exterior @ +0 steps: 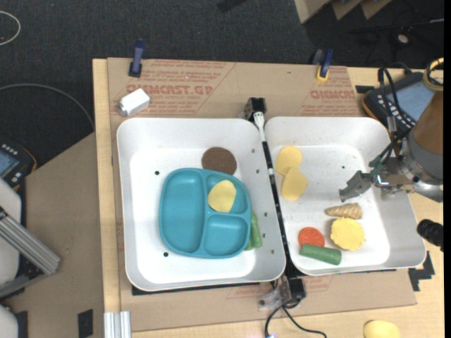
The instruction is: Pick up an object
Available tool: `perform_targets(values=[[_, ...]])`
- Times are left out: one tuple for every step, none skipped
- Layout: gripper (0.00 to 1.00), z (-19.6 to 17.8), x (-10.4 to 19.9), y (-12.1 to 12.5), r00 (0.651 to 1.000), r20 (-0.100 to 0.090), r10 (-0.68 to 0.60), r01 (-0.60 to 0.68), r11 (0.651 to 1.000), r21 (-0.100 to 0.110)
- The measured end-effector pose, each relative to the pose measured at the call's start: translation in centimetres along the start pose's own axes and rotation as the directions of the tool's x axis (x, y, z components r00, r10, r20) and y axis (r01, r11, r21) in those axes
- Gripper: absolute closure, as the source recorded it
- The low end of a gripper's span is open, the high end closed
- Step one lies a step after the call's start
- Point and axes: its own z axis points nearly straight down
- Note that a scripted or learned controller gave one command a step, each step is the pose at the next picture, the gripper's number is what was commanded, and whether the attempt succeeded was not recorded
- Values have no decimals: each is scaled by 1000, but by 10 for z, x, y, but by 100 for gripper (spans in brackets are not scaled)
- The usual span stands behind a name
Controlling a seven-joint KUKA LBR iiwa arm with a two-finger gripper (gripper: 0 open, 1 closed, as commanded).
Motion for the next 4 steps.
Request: perform_targets(values=[[100,-11,0,1,1000,1,-1,1,1000,-3],[100,-33,73,-13,1000,-3,-8,8,1000,0],[100,-90,149,-12,1000,-3,-10,10,1000,-7],[100,-160,200,-13,1000,-2,-7,7,1000,-9]])
